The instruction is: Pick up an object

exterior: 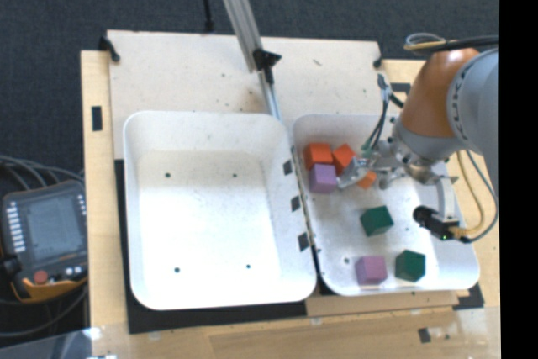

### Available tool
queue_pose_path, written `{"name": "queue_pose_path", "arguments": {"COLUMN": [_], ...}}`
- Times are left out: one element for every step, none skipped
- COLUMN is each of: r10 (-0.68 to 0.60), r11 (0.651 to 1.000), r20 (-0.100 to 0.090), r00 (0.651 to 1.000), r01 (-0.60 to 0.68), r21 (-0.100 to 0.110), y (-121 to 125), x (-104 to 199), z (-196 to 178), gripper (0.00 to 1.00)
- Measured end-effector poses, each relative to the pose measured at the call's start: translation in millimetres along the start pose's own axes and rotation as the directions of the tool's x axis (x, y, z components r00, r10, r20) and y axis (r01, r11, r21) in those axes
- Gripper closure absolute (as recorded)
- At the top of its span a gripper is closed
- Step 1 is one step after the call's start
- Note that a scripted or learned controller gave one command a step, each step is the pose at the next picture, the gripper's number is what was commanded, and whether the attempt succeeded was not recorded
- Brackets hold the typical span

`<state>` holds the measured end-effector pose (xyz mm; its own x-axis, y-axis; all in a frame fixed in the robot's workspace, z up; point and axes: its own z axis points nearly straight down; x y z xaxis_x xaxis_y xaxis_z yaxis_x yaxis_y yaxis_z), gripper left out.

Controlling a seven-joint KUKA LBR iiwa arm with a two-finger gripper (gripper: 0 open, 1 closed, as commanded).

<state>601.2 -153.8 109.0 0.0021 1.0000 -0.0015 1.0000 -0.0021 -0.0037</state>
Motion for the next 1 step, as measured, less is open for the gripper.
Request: {"name": "queue_pose_path", "arguments": {"r10": [0.006], "r11": [1.000], "r20": [0.000], "r00": [1.000], "r01": [-0.006], "r21": [-0.008], "y": [1.9], "x": [-0.8], "z": [-14.6], "gripper": [1.00]}}
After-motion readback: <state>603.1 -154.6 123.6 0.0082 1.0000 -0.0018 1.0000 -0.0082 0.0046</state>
